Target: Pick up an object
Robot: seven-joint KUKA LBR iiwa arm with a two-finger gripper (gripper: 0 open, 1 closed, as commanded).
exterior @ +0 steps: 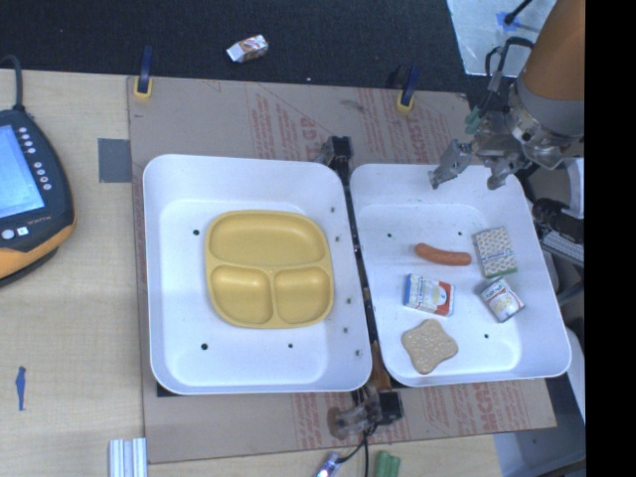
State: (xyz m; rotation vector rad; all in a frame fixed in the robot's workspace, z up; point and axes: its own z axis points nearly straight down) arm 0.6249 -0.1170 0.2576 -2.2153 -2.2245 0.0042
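Note:
The right bin (397,199) holds a red sausage (443,255), a small white and blue carton (428,294), a round tan cracker (429,346), a speckled square packet (494,250) and a small grey-green box (501,299). My gripper (469,168) hangs over the bin's far edge, up and right of the sausage. Its two fingers are spread apart with nothing between them.
The left bin (169,286) carries a yellow divided plate (269,267). A teach pendant (28,192) lies at the bench's left edge. A crumpled wrapper (247,49) sits on the dark floor beyond the bench. Clamps hold the cardboard at the far edge.

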